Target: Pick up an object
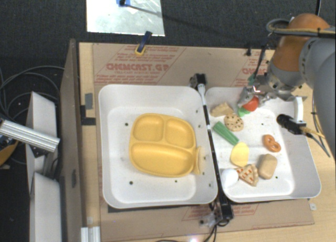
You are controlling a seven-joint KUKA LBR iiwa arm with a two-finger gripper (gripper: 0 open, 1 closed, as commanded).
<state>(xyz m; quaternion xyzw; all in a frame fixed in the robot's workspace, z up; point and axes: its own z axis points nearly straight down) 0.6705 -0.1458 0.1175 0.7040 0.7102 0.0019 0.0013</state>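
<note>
Red toy (252,104) sits under the pincer (249,97); I cannot tell its grip, so it may slip.

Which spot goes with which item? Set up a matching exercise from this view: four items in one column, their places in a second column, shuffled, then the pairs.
Items:
1. yellow divided plate
2. pretzel
3. green stick
4. red piece

Places:
A. far end of the right bin, at the gripper
B. right bin, beside the divider between the bins
C. middle of the left bin
D. right bin, near its right side

Pairs: 1-C, 2-D, 3-B, 4-A
</note>
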